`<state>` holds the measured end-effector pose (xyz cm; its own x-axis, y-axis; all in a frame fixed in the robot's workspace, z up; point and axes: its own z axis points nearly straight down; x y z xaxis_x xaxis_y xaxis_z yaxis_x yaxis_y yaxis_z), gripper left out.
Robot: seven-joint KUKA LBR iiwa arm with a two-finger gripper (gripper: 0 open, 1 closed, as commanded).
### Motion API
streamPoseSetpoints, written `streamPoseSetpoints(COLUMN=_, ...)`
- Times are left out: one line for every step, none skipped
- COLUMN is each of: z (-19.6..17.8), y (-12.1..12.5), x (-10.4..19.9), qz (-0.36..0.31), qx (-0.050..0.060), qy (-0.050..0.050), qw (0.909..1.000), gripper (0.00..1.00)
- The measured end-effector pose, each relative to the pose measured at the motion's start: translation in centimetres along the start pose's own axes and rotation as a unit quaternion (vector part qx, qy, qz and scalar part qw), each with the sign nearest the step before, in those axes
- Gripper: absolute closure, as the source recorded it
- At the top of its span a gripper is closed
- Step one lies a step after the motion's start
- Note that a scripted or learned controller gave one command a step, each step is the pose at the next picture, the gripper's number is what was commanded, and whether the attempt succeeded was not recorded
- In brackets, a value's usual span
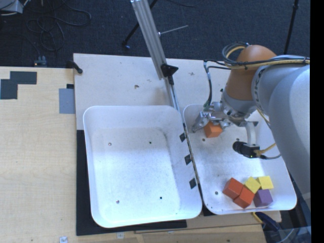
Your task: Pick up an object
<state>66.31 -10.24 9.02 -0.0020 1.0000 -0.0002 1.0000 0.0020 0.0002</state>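
Two shallow white plastic bins sit side by side on the pale wooden counter (35, 151) — left bin (101, 116) centre frame, right bin (283, 199) toward lower right. Grey arm w/ orange band (250, 72) comes in from upper right, its end effector (211, 124) over the upper part of the right bin, fingers pinching a small orange block (213, 130) between them. Block looks slightly above the bin floor, though can't tell for sure. Near the lower right corner of the same bin lies a tight cluster of blocks, touching: red-orange cube (233, 188), another red-orange one (244, 198), two yellow cubes (252, 184) (265, 182), purple cube (263, 198). Slanted aluminium rail (149, 32) rises toward top centre — its base between the bins.
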Motion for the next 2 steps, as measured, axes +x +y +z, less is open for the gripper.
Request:
streamPoseSetpoints(z=-1.0, y=-0.1, x=-0.1, qz=-0.001, qx=0.002, qy=0.0, qw=1.0, gripper=1.0)
streamPoseSetpoints(z=-10.5, y=-0.1, x=5.6, qz=-0.001, qx=-0.003, qy=0.001, qw=1.0, gripper=1.0)
